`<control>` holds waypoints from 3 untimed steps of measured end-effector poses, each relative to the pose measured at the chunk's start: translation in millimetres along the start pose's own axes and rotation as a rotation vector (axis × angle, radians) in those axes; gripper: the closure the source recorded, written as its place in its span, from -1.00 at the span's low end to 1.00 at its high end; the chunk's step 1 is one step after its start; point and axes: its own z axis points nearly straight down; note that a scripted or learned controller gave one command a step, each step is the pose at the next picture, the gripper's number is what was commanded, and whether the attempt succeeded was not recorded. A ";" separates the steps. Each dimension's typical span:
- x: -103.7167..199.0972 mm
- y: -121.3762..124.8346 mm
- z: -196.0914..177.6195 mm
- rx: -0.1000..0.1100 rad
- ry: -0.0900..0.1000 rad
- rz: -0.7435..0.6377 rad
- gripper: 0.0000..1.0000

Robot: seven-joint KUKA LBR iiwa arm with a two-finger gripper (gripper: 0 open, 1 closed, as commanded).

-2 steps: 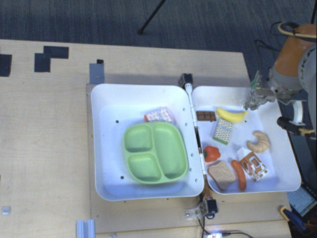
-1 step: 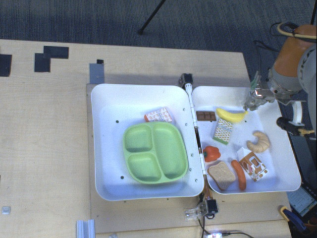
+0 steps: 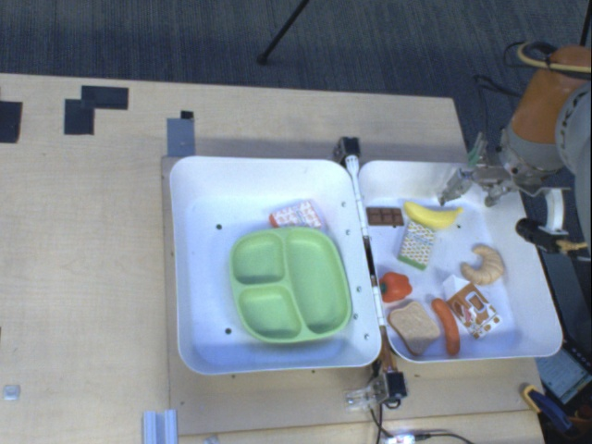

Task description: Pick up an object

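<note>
Bins first: the left bin (image 3: 194,276) holds a green divided plate (image 3: 289,285) with a small red-and-white packet (image 3: 296,215) just behind it. I see the right bin (image 3: 546,336) crowded — bread slice (image 3: 413,326), croissant (image 3: 485,265), banana (image 3: 433,215), sausage (image 3: 447,325), tomato (image 3: 395,286), chocolate bar (image 3: 384,216). My gripper (image 3: 470,186) hangs over that bin's far edge, near the banana — fingers spread, nothing between them.

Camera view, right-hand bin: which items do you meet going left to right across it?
Chocolate bar → red pepper → bread slice → banana → sausage → croissant. The checkered packet and the brown-and-white packet overlap these in position, so I leave them out.
</note>
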 end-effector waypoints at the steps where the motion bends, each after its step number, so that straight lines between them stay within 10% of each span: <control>1: 70.7 -49.4 14.9 0.001 0.001 0.001 -1.00; 3: 112.4 -177.9 11.0 -0.015 -0.009 0.011 -1.00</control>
